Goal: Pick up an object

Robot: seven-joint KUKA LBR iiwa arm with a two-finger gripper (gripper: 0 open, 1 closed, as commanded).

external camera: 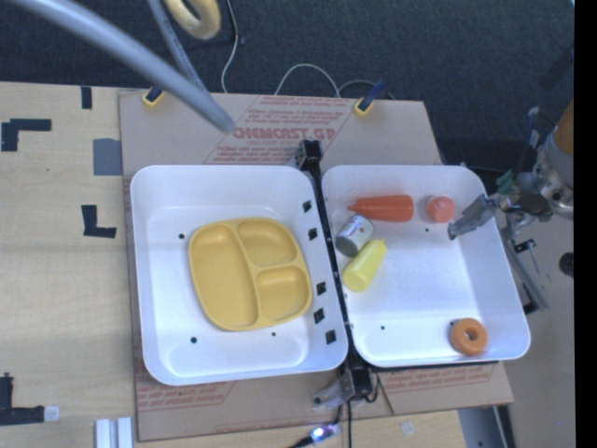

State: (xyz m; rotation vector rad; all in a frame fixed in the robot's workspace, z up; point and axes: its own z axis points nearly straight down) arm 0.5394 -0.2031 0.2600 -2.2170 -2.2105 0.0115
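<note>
**Approach Over the Right Bin: Grasp Selection and Legible Markings**

The right bin (pixel 485 278) is taken as the landmark for all positions below. The gripper (pixel 464 222) is seen over the upper right part of this bin, reaching in from its right rim. It cannot be told whether the jaws are open or closed, and nothing is seen held.

Candidate objects lie inside the right bin. A small orange ball (pixel 440 209) rests just beside the gripper, toward the bin's upper edge. An orange carrot-shaped piece (pixel 382 208) lies further toward the upper left of the bin. A grey metal can (pixel 352 235) sits against the bin's left wall, touching a yellow cylinder (pixel 364 264) just below it. An orange ring (pixel 468 336) lies in the lower right corner, well apart from the rest.

For a sound pick, an isolated object is judged preferable. The ball is nearest, but it is likely to roll if struck off-centre; a centred descent is advised. The can and cylinder touch and may be disturbed together.

Left of the right bin, a yellow divided tray (pixel 250 273) lies in the left bin (pixel 159 343).

Above both bins, red print on the cardboard sheet (pixel 280 131) appears to read "CHEMCAST"; the smaller lines cannot be read.
</note>
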